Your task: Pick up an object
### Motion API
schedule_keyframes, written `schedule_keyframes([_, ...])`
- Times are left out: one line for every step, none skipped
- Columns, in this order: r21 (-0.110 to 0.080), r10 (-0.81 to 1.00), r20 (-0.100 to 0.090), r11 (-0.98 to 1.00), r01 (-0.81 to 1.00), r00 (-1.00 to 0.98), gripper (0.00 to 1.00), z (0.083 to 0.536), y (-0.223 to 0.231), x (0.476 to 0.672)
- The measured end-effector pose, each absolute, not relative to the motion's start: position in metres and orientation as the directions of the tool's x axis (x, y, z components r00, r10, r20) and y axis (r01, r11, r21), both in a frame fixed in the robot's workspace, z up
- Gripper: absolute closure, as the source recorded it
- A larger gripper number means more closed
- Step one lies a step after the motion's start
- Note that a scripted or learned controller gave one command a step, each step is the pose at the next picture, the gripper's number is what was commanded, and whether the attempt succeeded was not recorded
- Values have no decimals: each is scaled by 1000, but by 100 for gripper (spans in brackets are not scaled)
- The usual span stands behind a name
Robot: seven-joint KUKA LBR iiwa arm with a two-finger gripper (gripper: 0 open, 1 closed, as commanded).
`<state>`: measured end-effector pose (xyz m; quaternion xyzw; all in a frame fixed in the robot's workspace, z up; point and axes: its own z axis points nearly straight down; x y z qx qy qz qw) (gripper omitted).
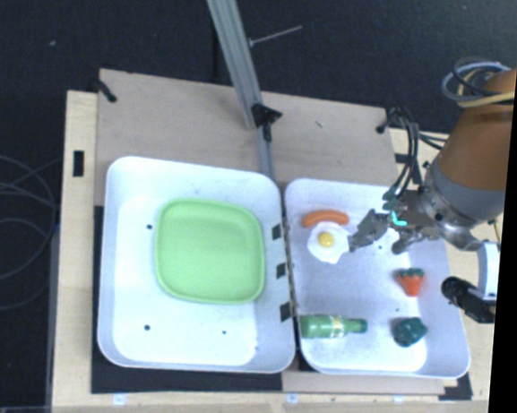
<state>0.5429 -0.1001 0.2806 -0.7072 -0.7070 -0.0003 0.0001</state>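
Nearest the front edge of the right bin [442,366], a green bottle [333,325] lies on its side, with a dark green toy [408,331] near it and a strawberry [411,281] just behind. Farther back sit a fried egg [326,244] and a sausage [326,219]. Above the egg's right side hangs the claw [384,232], fingers spread and grasping nothing, while the left bin [128,262] holds a green plate [210,251].

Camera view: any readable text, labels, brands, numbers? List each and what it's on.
No readable text anywhere.
green bottle: may carry a label, too small and blurred to tell.
green plate, fried egg, sausage, strawberry, dark green item: no markings visible.
gripper and white bins: no lettering legible.
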Motion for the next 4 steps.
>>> schedule_keyframes([0, 1000, 0, 0, 1000, 0, 0, 281, -100, 543])
schedule_keyframes([-3, 1000, 0, 0, 1000, 0, 0, 234, -92, 539])
schedule_keyframes([-5, 1000, 0, -1, 1000, 1, 0, 172, -95, 542])
schedule_keyframes([-5, 1000, 0, -1, 1000, 1, 0, 110, -96, 545])
